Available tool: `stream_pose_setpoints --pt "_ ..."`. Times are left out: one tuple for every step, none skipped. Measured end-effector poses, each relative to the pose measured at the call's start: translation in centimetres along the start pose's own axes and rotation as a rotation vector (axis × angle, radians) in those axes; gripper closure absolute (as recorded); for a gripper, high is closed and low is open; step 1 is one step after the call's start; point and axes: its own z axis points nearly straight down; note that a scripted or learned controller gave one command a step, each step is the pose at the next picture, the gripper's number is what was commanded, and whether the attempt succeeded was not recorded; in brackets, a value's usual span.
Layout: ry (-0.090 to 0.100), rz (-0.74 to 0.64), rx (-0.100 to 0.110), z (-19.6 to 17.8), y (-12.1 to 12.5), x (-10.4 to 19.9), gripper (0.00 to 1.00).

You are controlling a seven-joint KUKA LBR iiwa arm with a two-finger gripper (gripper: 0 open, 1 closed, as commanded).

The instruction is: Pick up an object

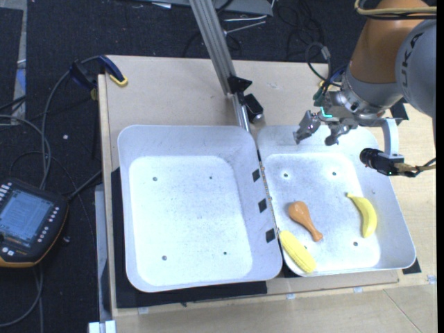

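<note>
Wooden tabletop [173, 92] carries two white bins; the right bin [395, 245] holds a chicken drumstick [305, 218] near centre, corn cob [297, 251] at 7 o'clock, banana [365, 214] at 3 o'clock; the tool [319, 134], prongs apart and holding nothing, hangs at 12 o'clock

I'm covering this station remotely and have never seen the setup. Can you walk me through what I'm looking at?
One fixed camera looks down at a slant on a wooden bench. The grey arm with the orange band is the robot, reaching in from the right. Its tool hovers over the far edge of the right bin, fingers apart, holding nothing. That bin contains a toy drumstick, a banana and a corn cob. The left bin sits beside it. A handheld control pad lies on the floor at left.
</note>
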Motion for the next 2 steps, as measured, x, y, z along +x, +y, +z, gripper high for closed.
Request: stream_pose_setpoints --pt "0.0 0.0 0.0 0.0 0.0 0.0 0.0" --pt "0.0 0.0 0.004 5.6 0.8 -0.3 0.0"
